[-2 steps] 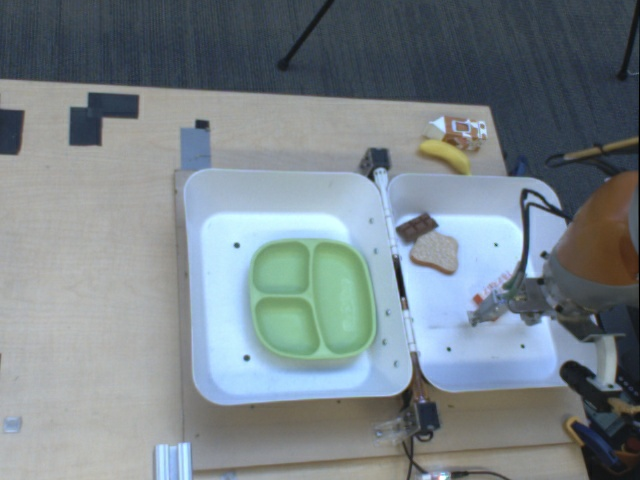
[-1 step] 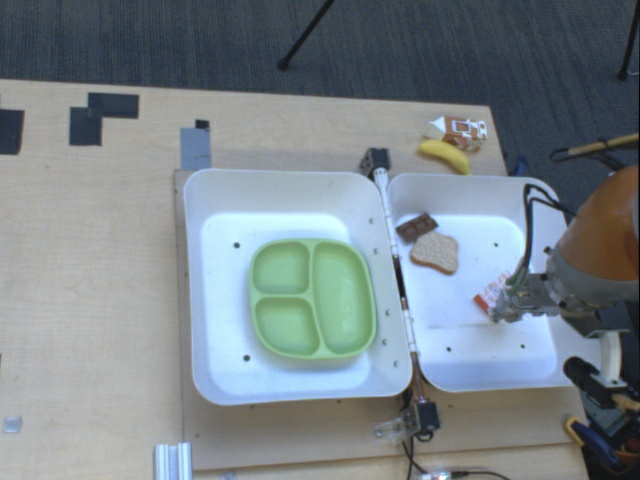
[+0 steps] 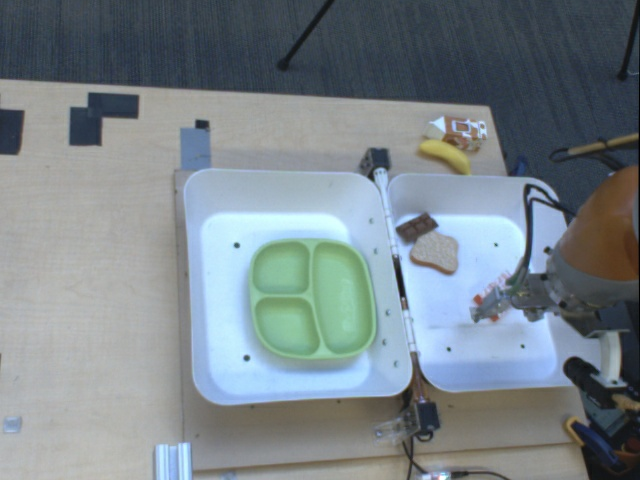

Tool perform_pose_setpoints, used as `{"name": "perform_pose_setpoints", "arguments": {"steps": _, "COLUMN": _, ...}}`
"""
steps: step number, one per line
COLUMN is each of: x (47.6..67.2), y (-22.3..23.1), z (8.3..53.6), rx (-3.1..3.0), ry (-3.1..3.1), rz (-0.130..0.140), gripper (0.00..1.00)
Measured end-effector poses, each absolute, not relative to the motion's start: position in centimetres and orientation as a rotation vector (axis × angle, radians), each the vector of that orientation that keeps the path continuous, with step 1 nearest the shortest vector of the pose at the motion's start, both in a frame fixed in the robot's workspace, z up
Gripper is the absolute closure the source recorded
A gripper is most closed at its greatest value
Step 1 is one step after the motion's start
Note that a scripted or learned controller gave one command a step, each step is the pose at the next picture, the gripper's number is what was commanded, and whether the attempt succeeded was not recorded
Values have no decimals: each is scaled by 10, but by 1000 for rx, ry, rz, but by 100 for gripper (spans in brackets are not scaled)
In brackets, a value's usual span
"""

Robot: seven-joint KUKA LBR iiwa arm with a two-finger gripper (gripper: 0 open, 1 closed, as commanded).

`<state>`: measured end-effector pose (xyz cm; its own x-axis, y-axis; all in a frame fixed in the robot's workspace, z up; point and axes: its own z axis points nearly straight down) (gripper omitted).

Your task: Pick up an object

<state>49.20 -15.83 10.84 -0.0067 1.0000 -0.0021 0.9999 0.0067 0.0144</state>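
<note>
White plastic bins are sitting side by side on our bench: the left bin (image 3: 215,298) is holding a green divided plate (image 3: 312,299), and the right bin (image 3: 470,363) is where we are working. Our gripper (image 3: 490,306) is hanging low over the floor of the right bin, toward its right side, with the arm (image 3: 600,258) reaching in behind it. The things we could pick up, a slice of toast (image 3: 436,253) and a small brown piece (image 3: 416,227) touching its upper left, are lying well apart from the gripper, up near the divider. A banana (image 3: 445,155) and a small carton (image 3: 461,129) are resting on the bench beyond the bin.

We are judging the main risk to be a close on nothing, because the tool is sitting over bare bin floor and not over the toast. A flat slice is also likely to slip out from a pinch at its edge.

We cannot tell whether the tool is open, closed or gripping anything; its tip is small and blurred, showing just reddish and pale specks. The arm itself is being cut off by the frame.
</note>
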Motion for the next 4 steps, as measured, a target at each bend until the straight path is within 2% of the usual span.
{"name": "perform_pose_setpoints", "arguments": {"steps": 1, "x": 494, "y": -158, "z": 119, "rx": 2202, "ry": 2222, "rz": 18, "gripper": 100}}
{"name": "perform_pose_setpoints", "arguments": {"steps": 2, "x": 493, "y": -158, "z": 119, "rx": 2202, "ry": 2222, "rz": 17, "gripper": 0}}
{"name": "perform_pose_setpoints", "arguments": {"steps": 3, "x": 495, "y": -157, "z": 129, "rx": 2196, "ry": 2224, "rz": 22, "gripper": 100}}
{"name": "perform_pose_setpoints", "arguments": {"steps": 4, "x": 495, "y": -157, "z": 129, "rx": 2197, "ry": 2223, "rz": 21, "gripper": 0}}
